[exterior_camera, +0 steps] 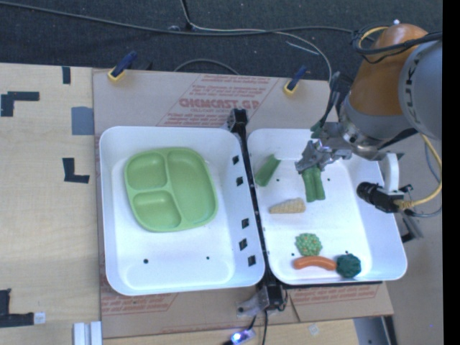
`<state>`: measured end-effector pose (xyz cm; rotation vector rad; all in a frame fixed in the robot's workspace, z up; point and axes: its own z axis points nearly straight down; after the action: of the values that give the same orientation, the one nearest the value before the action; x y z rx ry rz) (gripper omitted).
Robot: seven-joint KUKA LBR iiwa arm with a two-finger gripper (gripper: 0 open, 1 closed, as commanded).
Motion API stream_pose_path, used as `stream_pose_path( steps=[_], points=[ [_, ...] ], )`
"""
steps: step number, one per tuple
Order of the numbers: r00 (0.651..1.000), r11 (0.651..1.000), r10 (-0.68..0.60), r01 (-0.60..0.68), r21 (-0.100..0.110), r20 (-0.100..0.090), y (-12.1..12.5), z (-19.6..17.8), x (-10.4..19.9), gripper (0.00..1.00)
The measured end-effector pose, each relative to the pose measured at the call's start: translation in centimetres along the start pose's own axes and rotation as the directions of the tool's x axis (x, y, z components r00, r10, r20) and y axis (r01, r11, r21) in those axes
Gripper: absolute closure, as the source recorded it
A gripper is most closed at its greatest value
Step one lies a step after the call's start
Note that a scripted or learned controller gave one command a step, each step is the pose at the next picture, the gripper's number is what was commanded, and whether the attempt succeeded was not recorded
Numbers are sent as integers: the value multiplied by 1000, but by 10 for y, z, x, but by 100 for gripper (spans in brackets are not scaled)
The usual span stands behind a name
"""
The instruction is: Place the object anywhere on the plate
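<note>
My end effector is clamped on the green stick, which hangs over the right bin. It looks light, stiff and slick plastic; best gripped mid-length. The plate sits in the left bin.

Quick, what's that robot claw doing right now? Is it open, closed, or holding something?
Gripper: closed on the dark green stick, which hangs from it over the right bin.
</note>
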<state>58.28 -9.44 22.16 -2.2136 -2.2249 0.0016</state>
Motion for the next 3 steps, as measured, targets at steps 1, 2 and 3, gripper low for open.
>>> stream_pose_path(
  steps=[1,2,3],
  points=[
    [1000,1000,-2,2,-1,-1,-1,-1,61,100],
    [1000,1000,-1,1,1,0,-17,9,113,100],
    [1000,1000,-2,2,-2,-1,-23,-5,164,100]
  ],
)
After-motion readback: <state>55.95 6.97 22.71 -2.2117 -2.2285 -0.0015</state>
